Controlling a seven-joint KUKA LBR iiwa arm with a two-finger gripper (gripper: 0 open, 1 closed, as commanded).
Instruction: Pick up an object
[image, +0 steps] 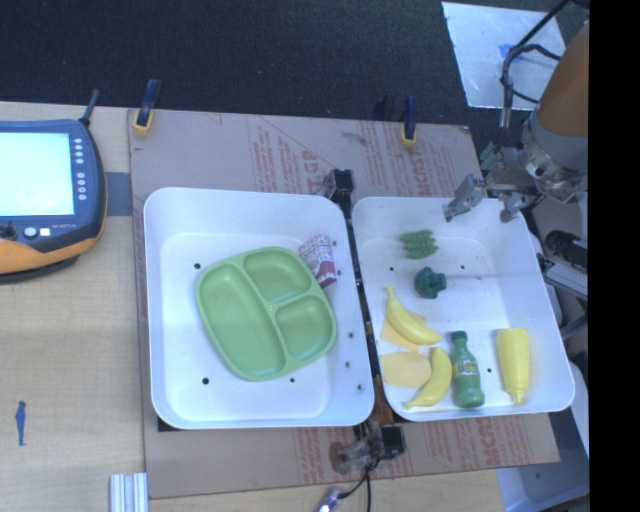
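Well apart: end effector (487, 199) at bin's far edge, green bottle (464, 370) near front.

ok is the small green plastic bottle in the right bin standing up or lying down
Lying down. The green plastic bottle rests flat on the floor of the right white bin, cap toward the back, between a banana and a yellow object.

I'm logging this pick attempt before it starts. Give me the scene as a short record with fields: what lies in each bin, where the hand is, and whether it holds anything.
left bin: green divided plate; small red and white can by the plate's upper right edge
right bin: two green broccoli pieces, two bananas, yellow slice, green bottle, yellow bottle
hand: over the right bin's upper right corner, open
held: nothing
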